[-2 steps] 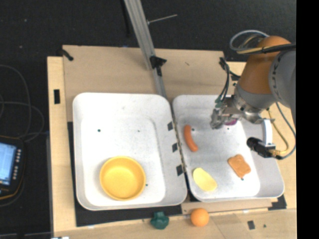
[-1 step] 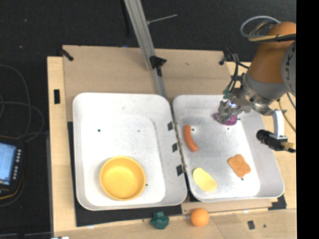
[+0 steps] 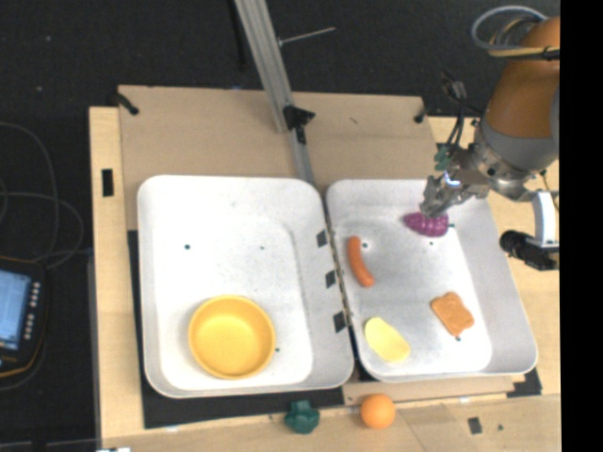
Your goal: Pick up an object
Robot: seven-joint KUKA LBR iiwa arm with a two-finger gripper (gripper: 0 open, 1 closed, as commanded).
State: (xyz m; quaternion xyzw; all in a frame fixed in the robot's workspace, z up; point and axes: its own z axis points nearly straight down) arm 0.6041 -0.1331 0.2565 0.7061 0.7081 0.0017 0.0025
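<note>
Partly hidden: purple object [image 3: 427, 223] under hand [image 3: 437, 202]; grip state unclear.

Fixed high above the bench [image 3: 188, 139], looking down at a slant on both white bins: left bin [image 3: 226, 224] and right bin [image 3: 480, 281] side by side mid-frame. Far enough back to take in dark floor beyond the bench's far and left edges.
</note>
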